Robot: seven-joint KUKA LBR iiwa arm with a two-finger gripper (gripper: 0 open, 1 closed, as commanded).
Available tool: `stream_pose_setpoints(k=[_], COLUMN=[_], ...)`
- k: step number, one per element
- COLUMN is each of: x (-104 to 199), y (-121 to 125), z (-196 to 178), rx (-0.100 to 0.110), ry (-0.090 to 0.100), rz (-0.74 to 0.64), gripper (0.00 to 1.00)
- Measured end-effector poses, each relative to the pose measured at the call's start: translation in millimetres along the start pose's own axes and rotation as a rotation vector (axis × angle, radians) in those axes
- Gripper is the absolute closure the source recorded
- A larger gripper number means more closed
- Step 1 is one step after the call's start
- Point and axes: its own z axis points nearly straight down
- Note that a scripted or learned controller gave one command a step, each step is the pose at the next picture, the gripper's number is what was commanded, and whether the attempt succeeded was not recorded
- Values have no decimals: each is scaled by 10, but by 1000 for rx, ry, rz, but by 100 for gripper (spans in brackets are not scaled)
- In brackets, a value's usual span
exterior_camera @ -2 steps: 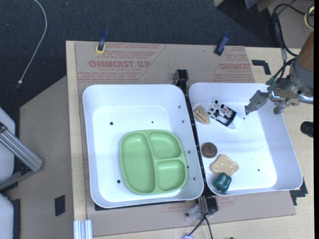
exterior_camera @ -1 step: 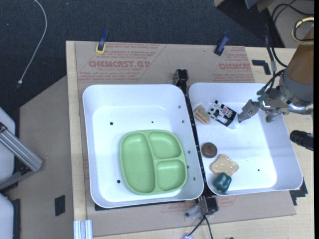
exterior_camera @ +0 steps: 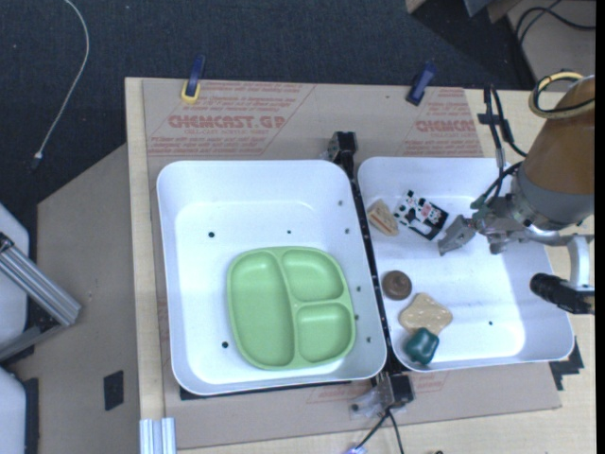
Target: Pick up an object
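Note:
The right bin [exterior_camera: 492,334] holds several small things. A tan wedge [exterior_camera: 383,218] and a black-and-white patterned object [exterior_camera: 422,213] lie near its far left corner. A brown disc [exterior_camera: 396,285], a tan flat piece [exterior_camera: 426,312] and a teal object [exterior_camera: 422,346] sit along its near left side. My gripper [exterior_camera: 475,239] hangs over the bin's middle, just right of the patterned object, open with nothing between its fingers. One fingertip [exterior_camera: 454,237] points toward the patterned object.
The left bin [exterior_camera: 189,253] holds a green divided plate [exterior_camera: 289,305]. A black divider clamp [exterior_camera: 343,146] sits between the bins at the far side. The arm's orange band [exterior_camera: 567,149] comes in over the right bin's right edge.

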Motion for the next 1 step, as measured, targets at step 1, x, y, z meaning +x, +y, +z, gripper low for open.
stream_pose_setpoints(k=[1], x=[12], y=[13], z=[640], rx=[-1], ry=[0], rz=[-1], gripper=[0])
